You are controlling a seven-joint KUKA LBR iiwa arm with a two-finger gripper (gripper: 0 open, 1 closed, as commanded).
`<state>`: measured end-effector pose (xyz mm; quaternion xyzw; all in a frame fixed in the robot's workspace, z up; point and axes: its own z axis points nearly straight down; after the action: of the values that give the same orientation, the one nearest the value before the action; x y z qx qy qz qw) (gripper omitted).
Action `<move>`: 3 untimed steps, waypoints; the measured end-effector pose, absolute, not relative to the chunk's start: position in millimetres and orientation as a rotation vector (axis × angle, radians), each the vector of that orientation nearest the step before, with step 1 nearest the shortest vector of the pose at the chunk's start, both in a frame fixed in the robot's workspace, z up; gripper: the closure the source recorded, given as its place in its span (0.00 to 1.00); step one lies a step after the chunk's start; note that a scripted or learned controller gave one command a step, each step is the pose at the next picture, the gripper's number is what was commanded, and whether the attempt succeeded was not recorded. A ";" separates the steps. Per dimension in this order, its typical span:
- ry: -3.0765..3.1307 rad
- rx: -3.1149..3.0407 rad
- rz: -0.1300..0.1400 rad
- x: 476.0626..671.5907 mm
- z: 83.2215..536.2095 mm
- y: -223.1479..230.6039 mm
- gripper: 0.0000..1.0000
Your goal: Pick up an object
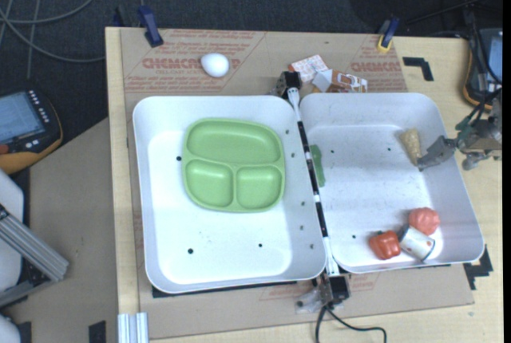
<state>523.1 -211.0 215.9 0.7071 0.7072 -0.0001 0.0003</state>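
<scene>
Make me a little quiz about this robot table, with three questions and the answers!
1. True or false: the green divided plate lies in the left bin.
2. How many sections does that plate have?
3. Which thing sits outside both bins? A) the white egg-shaped object B) the orange ball C) the red block

Key: 1. True. 2. Three. 3. A; it lies on the cardboard behind the left bin.

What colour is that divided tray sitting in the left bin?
Light green; the divided tray shows plainly in the camera view, lying in the white left bin.
</scene>
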 end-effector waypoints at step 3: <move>2.221 2.217 0.001 623.9 162.8 -223.7 0.00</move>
<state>623.9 -223.7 162.8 0.7065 0.7077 0.0003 0.0014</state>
